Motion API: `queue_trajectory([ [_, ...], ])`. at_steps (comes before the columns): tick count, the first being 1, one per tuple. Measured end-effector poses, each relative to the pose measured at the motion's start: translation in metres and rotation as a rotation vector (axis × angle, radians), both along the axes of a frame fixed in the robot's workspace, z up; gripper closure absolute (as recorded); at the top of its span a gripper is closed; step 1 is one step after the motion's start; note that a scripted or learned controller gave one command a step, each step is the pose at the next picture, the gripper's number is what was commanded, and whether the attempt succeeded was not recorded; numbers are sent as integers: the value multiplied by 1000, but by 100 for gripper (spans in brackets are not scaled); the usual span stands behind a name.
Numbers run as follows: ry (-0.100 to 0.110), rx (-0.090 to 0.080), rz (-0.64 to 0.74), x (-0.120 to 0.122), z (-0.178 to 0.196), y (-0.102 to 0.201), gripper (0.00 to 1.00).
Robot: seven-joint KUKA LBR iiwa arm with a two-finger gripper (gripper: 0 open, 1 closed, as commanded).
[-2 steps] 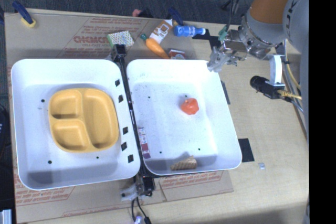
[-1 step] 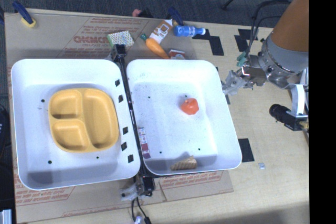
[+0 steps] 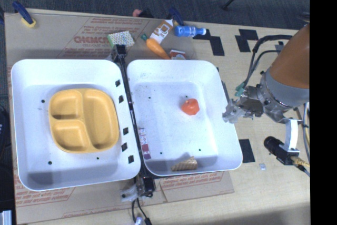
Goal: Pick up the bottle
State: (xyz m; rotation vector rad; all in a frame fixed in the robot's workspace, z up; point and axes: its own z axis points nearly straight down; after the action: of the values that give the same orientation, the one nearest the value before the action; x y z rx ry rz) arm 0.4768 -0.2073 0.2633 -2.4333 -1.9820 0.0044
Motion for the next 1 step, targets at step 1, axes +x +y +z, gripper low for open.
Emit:
queue_trajectory([
  [1,2,1,-69,-1,-64,33,100],
])
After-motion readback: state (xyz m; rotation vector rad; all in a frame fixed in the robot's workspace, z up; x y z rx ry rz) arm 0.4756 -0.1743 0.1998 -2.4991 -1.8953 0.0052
